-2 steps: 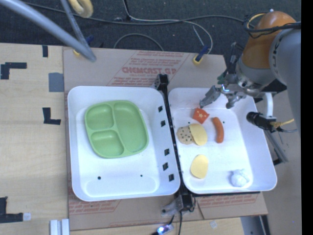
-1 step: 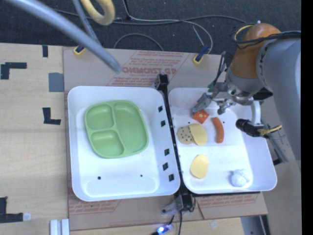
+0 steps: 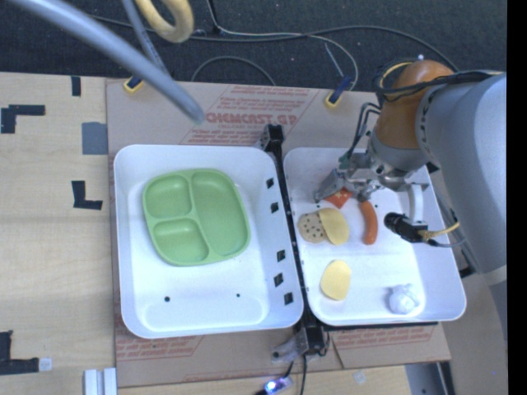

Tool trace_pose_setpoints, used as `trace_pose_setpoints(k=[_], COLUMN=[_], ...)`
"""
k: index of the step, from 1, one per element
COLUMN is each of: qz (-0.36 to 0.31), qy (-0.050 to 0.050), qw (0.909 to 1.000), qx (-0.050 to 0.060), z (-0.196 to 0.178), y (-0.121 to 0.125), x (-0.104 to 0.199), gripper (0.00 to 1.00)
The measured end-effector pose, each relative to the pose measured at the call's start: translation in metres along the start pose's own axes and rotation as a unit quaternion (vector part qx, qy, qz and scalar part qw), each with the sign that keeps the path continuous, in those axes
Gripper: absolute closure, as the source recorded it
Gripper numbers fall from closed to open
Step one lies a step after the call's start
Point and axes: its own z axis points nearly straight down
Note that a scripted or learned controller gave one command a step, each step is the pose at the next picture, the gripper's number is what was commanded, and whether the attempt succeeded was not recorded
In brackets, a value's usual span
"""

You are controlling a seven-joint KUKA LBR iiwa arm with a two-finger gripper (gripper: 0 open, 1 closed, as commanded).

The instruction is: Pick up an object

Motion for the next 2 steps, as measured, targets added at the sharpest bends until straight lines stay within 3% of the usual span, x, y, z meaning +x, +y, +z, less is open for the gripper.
trace_pose_setpoints(k=[1,2], qz=[0.0,0.0], qy=[0.0,0.001], qw=[1.0,1.0], qx=[0.0,-0.002], z=[-0.013,-0.076], y=[0.001,-0.002], x=[0.0,0.002], gripper=[1.0,1.0])
